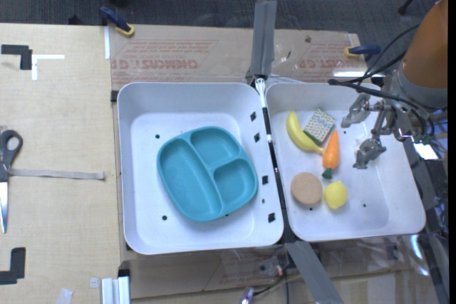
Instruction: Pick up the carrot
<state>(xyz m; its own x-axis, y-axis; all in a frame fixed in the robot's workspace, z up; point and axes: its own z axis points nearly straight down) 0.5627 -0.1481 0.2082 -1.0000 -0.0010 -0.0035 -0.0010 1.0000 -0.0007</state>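
Observation:
The orange carrot (331,149) with a green stem end lies in the right bin (388,213), pointing up and down beside a yellow banana (301,134). My gripper (362,131) hovers just right of the carrot, above the bin's right half, fingers spread open with nothing between them. One finger (354,111) points toward the sponge, the other (368,152) sits lower.
A yellow-green sponge (319,126) rests against the banana. A tan round cookie (307,189) and a lemon (335,194) lie below the carrot. The left bin (135,153) holds a teal divided plate (207,172). Scissors (7,167) lie on the bench at far left.

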